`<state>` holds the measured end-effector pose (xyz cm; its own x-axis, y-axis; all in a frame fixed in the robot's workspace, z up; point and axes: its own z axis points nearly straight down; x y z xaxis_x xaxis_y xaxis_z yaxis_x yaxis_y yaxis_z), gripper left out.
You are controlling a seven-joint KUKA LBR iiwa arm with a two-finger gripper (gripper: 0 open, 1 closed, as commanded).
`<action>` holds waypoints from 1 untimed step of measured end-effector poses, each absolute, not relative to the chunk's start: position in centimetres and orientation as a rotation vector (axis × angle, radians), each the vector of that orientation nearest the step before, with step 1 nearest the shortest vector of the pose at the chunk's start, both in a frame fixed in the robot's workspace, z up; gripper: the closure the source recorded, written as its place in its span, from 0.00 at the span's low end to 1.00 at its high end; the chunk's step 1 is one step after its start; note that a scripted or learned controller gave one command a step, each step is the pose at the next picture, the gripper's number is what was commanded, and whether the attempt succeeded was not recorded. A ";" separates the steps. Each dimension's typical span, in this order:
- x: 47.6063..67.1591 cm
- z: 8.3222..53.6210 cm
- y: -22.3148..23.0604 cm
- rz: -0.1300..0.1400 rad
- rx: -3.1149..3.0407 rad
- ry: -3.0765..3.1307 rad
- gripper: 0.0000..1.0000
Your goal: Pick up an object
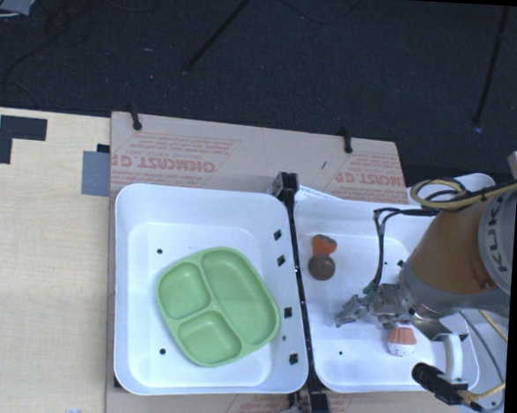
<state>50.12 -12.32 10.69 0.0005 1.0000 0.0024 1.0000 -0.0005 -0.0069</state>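
Your end effector [354, 312] sits low in the right bin [344, 375]; you cannot tell its state from here. An orange piece [325, 245] and a brown ball [322, 267] touch near the divider, well apart from it. A white-and-orange object [400, 340] lies beside the arm [458, 259]. A green plate [217, 306] fills the left bin [133, 360].

Lighting is even and diffuse from above. The white bins [141, 237] are bright but not blown out; no hard glare shows on them. Shadows are soft and short: a faint one lies under the green plate [218, 306] along its lower edge. The dark floor [252, 51] beyond the bench is underexposed, with cables barely legible. Overall sharpness is moderate, with fine detail soft and slightly grainy. The arm [454, 255] is mildly blurred. Straight edges show no marked distortion.
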 end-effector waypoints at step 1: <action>50.1 11.9 -12.5 0.004 -2.226 -2.209 1.00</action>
